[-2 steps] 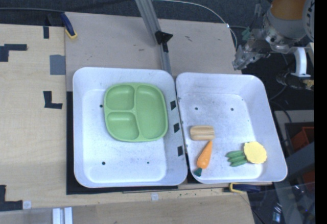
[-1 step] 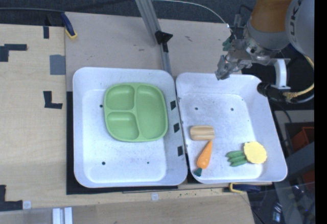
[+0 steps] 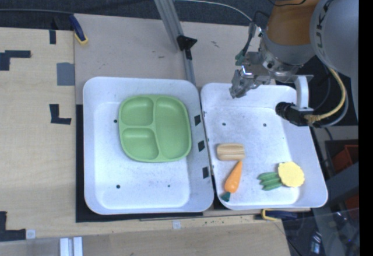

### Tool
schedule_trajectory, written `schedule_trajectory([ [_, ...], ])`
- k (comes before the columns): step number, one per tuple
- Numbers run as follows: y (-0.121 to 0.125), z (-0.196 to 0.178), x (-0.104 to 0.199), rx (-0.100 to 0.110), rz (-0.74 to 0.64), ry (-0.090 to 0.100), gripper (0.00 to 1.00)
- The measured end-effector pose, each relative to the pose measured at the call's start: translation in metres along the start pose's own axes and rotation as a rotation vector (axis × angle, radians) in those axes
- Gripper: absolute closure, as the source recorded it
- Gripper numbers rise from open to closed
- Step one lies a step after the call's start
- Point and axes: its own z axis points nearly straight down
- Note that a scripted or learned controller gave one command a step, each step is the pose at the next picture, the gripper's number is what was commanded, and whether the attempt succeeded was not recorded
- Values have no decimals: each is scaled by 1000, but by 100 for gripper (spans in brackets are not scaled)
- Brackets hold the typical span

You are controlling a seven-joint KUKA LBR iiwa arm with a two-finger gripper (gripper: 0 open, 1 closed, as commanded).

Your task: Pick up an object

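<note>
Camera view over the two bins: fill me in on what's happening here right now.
A grey KUKA arm reaches in from the right, its claw hanging over the far edge of the right bin, with nothing seen in its grip. The toy food lies toward that bin's near end: a bread roll, a carrot and a corn cob. The left bin holds a green divided plate.

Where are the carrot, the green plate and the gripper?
carrot [image 3: 233, 177], camera view, middle of its orange body.
green plate [image 3: 155, 128], camera view, its centre divider.
gripper [image 3: 238, 91], camera view, at its fingertips.
</note>
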Motion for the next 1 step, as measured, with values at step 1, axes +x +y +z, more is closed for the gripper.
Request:
schedule_trajectory([
  [1,-13,-2,53,0,-1,0,100],
])
